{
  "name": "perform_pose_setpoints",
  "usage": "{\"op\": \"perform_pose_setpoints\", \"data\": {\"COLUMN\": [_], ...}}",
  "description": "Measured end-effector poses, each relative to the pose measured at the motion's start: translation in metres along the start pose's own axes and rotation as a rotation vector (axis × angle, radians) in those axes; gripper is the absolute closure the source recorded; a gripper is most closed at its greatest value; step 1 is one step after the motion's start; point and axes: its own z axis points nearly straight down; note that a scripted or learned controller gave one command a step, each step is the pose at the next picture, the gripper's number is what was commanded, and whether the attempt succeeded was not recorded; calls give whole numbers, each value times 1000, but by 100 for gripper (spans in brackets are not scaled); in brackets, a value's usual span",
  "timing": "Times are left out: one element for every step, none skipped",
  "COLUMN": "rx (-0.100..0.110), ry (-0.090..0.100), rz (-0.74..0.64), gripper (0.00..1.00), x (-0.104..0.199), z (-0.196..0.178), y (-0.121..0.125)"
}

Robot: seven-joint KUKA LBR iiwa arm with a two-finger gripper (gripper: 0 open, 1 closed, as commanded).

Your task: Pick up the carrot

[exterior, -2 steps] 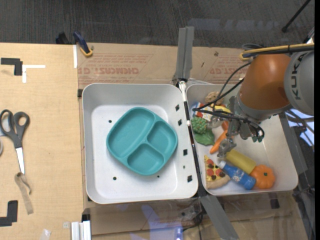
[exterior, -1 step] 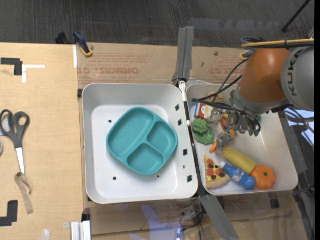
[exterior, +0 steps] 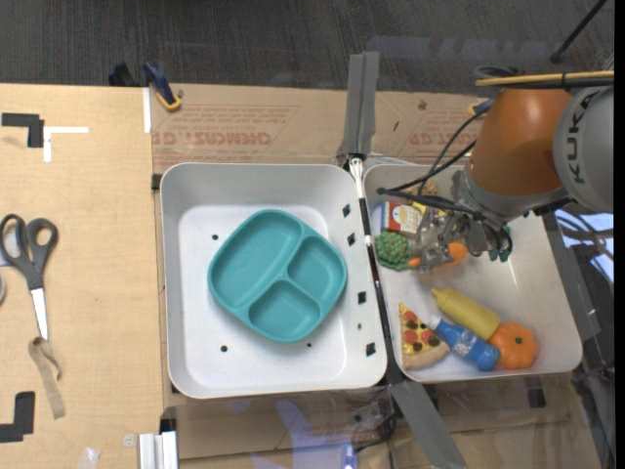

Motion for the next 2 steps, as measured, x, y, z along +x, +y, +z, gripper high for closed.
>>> {"op": "perform_pose_setpoints", "data": {"rx": [0, 0], "ry": [8, 4], "rz": [164, 162], "gripper": [100, 100], "x": [-6, -7], "z": [-117, -127], "y": [-4, -4]}}
